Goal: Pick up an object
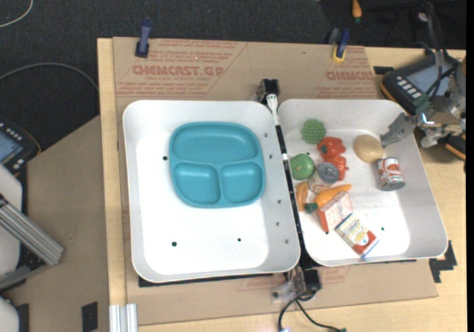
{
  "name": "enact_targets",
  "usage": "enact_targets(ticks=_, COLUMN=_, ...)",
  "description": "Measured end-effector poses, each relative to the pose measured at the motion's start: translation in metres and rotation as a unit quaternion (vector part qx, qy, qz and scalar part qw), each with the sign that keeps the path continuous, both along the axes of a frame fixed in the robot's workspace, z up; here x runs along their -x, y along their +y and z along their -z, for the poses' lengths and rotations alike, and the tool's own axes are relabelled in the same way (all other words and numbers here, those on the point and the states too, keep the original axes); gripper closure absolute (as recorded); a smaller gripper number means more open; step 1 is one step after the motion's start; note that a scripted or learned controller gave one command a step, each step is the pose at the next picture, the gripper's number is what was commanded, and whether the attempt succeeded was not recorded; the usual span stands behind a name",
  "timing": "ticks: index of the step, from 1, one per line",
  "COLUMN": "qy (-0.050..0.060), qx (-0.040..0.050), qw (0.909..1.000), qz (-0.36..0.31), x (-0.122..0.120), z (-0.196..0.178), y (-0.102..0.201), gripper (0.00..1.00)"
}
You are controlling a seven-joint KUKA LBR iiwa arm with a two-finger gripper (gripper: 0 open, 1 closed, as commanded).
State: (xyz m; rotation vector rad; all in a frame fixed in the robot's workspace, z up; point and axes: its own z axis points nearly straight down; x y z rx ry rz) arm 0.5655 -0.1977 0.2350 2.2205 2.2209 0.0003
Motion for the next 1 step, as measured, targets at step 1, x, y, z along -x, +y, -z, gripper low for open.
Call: enact_targets(ticks=1, qy=-0.002, qx=-0.0013, qw=1.0000, qz=-0.004, x=-0.0170, z=-0.0107, y=0.0723, gripper=0.00)
